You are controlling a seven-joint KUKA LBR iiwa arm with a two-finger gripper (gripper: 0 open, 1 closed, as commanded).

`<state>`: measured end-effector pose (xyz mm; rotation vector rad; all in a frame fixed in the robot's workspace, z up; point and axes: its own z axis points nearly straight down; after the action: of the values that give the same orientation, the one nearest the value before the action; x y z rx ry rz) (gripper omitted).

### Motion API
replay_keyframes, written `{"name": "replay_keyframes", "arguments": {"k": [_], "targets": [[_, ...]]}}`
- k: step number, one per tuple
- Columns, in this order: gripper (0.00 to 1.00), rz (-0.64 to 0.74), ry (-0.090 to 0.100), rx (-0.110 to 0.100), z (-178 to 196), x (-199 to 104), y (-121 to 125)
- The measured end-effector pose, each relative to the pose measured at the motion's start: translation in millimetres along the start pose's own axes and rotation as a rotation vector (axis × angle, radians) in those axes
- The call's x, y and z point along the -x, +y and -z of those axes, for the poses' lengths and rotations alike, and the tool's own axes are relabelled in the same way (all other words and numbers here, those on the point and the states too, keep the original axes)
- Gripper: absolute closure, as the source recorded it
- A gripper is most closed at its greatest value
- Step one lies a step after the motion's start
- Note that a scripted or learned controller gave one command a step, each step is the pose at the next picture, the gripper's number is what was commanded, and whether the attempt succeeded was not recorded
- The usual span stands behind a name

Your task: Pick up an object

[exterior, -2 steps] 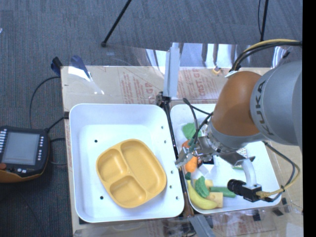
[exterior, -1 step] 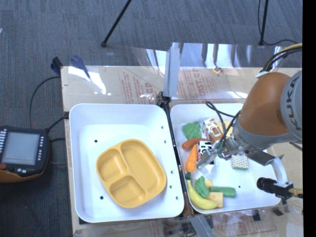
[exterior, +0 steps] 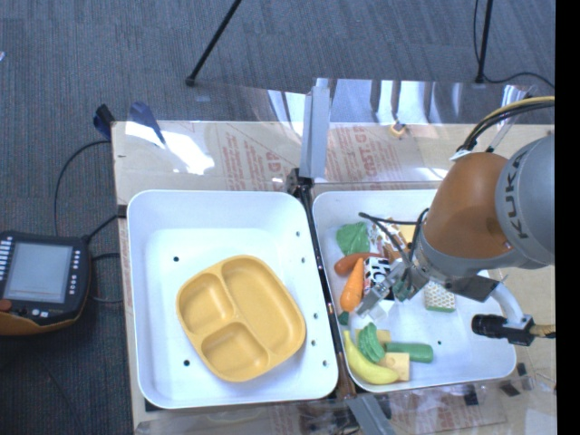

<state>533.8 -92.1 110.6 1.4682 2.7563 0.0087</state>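
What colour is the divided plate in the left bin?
Yellow: the divided plastic plate, seen clearly in the camera view.

Two white bins; one yellow divided plate; one banana; two carrots.

The light is bright and even from above. Strong glare lies on the clear sheet behind my bench, and the white bins look nearly overexposed. Shadows are soft; the picture is slightly grainy.
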Motion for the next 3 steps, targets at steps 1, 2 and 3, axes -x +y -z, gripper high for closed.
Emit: {"name": "replay_keyframes", "arguments": {"k": [1, 2, 3], "targets": [[0.00, 0.029, -0.006, 0.006, -9.0, 17.3, 29.3], [0.00, -0.149, 0.000, 0.002, -11.8, 45.7, 60.0], [1.00, -0.147, -0.007, 0.012, 1.4, 47.5, 63.4]]}}
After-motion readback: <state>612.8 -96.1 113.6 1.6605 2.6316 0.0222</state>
